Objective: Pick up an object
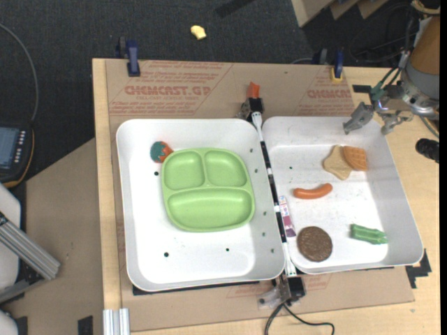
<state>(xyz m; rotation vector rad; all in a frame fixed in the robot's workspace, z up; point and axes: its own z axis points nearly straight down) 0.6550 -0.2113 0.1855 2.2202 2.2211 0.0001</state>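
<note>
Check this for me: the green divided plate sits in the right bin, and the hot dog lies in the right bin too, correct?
Not quite. The camera view shows the green divided plate in the left bin. The hot dog does lie in the right bin.

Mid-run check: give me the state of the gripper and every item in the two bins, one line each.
Gripper: open, holding nothing, above the right bin's far edge.
Green plate: flat in the left bin, compartments bare.
Small red and green item: in the left bin, by the plate's far-left corner.
Toast: lying in the right bin.
Sausage: lying loose.
Brown patty: lying flat.
Green piece: lying on its side.
</note>
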